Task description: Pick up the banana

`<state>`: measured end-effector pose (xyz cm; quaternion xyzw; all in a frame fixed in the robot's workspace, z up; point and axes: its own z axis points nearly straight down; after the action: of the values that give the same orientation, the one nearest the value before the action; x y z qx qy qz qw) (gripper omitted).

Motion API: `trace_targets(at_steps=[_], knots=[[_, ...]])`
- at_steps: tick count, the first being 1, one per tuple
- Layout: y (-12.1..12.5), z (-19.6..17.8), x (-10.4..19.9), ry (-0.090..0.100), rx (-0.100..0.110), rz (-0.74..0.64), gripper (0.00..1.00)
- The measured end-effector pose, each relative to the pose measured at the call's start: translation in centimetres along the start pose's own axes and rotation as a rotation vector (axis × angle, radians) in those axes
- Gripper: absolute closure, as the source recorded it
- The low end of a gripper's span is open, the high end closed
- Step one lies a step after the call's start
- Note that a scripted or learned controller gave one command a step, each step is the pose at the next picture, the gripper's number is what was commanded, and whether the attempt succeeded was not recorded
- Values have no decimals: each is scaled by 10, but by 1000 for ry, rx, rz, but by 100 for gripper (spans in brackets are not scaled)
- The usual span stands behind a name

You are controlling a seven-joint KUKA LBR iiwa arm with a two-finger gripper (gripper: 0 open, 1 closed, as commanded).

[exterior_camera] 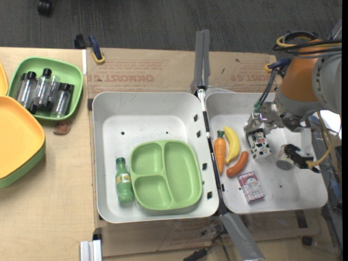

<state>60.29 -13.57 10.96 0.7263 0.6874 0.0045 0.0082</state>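
Note:
The yellow banana lies in the right bin, near its left wall and curving along it. An orange carrot sits against the banana's left side, and a red sausage rests just below its lower end. My gripper hangs over the right bin, a short way to the right of the banana and apart from it. A small white patterned item sits right under the gripper's tip. Nothing of the banana is inside the gripper.
A pink box lies low in the right bin, with a grey disc further right. The left bin holds a green divided plate and a green bottle. A green tray of bottles and yellow plates stand at the left.

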Motion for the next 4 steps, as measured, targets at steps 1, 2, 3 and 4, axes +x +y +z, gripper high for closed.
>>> trace_targets(at_steps=[1,2,3,4], knots=[[-20,-94,-10,-2,22,436,100],[3,15,-77,1,22,476,100],[59,-43,-72,-4,21,716,100],[59,-43,-72,-4,21,716,0]])
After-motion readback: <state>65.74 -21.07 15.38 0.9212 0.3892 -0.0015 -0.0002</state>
